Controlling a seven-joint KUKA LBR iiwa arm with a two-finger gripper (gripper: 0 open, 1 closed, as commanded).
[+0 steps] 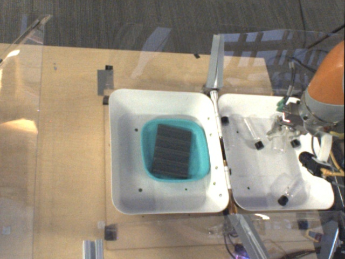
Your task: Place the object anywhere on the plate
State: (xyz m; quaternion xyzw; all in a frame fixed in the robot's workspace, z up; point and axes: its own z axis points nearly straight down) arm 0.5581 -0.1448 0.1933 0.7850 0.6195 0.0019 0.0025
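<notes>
Teal plate (200, 144) sits in the middle of the left bin (124, 144), well to the left of the pincer (288, 117), with the dark ridged object (172, 150) lying flat on it, fully inside the rim; object rests free, nothing touching it. Judging from this the placing looks done: object is on the plate, so the task condition seems met. Plate is centred in its bin, likely so a drop from above lands on it even with some offset.

Pincer is over the right bin (253, 193), near its far right side, under the grey wrist and the orange band (331, 80); cannot tell its opening, parts there are too small and cluttered, and I see nothing clearly gripped. It is well apart from plate and object, one bin divider between them, which fits an arm parked clear of the placed object.

Small clear pieces with black caps (259, 144) lie scattered in the right bin, just left of and below the pincer; not part of the task. Both bins sit side by side on the wooden worktop (59, 161)
</notes>
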